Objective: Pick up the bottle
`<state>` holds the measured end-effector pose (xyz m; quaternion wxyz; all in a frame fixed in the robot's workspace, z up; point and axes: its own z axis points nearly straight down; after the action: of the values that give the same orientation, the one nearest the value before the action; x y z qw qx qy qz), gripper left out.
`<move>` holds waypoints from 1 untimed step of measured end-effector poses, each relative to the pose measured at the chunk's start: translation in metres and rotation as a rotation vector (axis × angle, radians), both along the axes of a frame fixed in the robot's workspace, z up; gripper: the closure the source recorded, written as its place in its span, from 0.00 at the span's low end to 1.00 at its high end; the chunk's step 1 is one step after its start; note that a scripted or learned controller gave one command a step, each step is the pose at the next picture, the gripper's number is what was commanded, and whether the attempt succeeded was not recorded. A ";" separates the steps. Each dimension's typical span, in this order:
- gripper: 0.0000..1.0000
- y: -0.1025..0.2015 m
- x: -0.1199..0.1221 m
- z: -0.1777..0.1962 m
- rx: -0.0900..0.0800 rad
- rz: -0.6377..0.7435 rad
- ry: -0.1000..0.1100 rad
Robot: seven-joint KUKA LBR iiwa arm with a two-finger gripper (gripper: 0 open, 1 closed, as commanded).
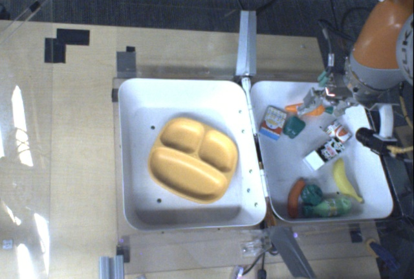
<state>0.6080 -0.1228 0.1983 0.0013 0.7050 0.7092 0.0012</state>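
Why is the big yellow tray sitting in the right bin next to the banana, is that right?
Not quite. The big yellow tray sits in the left bin, alone. The banana lies in the right bin, near the green bottle. The camera view shows this.

The arm (388,32) is cut off by the right edge. The green bottle's (326,206) label is too small and blurred to read.
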 end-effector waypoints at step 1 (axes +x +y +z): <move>0.00 0.034 -0.042 -0.110 0.000 0.096 -0.007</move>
<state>0.5663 -0.0883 0.0883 0.0037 0.6701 0.7423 0.0036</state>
